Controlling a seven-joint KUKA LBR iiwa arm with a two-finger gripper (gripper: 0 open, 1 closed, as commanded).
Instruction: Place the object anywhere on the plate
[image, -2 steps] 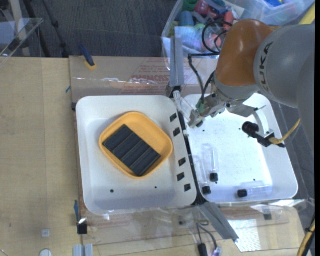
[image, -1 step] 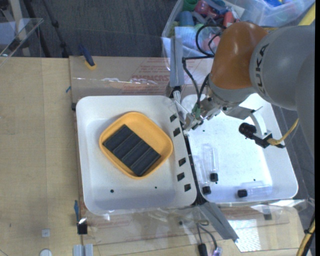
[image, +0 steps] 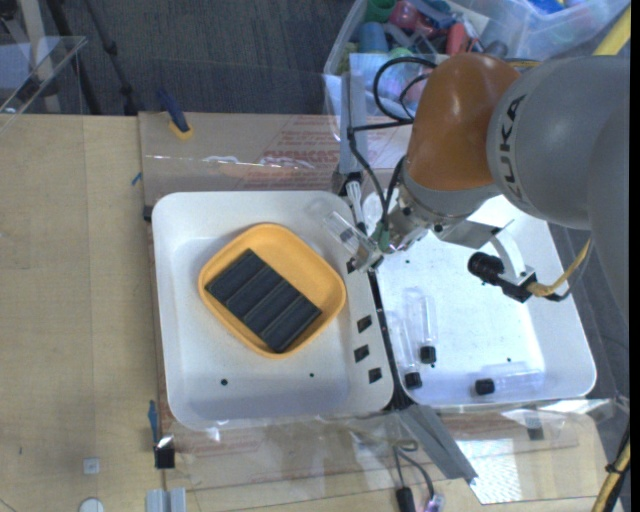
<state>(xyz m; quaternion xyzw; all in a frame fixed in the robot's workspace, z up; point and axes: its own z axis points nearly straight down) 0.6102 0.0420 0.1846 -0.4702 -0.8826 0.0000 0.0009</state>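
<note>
Gripper (image: 358, 238) hangs over the ridge between the two bins, at the back of the left bin (image: 190, 395); whether it is wide, narrow or holding something I cannot tell. Left of it sits the yellow plate (image: 320, 268) in the left bin, bearing a dark ribbed slab (image: 262, 296). Clear objects (image: 418, 318) lie in the right bin (image: 560, 345).

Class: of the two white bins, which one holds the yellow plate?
The left bin: the yellow plate with its dark ridged block lies there. The right bin has none.
</note>
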